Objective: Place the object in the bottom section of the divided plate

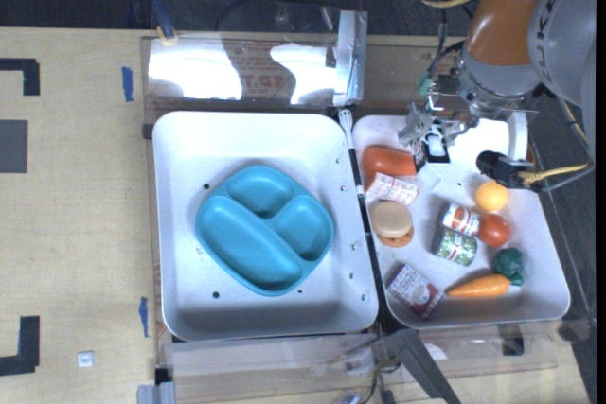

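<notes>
The blue divided plate lies tilted in the left white bin, with two smaller sections toward the back and right and one long section toward the front left; nothing lies in it. My gripper hangs over the back of the right bin, just right of an orange-red sausage. Nothing can be made out in its grasp. The grey arm with its orange band comes in from the upper right.
The right bin holds several toy foods: a white-red packet, a burger, two small cans, a yellow fruit, a tomato, broccoli, a carrot and a red packet.
</notes>
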Motion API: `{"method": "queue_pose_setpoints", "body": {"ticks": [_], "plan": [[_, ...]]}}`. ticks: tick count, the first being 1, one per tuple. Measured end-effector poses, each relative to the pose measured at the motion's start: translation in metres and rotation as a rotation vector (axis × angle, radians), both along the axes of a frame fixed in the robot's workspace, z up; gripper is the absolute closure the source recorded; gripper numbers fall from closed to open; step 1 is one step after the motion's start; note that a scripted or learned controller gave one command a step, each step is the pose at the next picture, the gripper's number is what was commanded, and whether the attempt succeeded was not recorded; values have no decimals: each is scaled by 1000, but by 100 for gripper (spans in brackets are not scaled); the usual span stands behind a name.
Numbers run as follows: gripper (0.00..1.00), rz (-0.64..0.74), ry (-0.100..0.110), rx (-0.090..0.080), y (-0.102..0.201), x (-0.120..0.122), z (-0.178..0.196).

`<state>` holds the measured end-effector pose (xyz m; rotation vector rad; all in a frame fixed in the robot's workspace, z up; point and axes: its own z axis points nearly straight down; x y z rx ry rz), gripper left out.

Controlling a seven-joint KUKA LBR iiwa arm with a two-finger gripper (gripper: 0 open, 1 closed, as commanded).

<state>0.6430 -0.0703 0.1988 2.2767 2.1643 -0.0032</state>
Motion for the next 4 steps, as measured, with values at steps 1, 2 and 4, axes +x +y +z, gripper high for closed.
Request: {"method": "queue_pose_setpoints", "body": {"ticks": [1,2,4], "plan": [[100,132,-2,2,78,16,-15],[100,-88,-3,2,141,23,-15],[100,250,-17,-9,264,31,-106]]}}
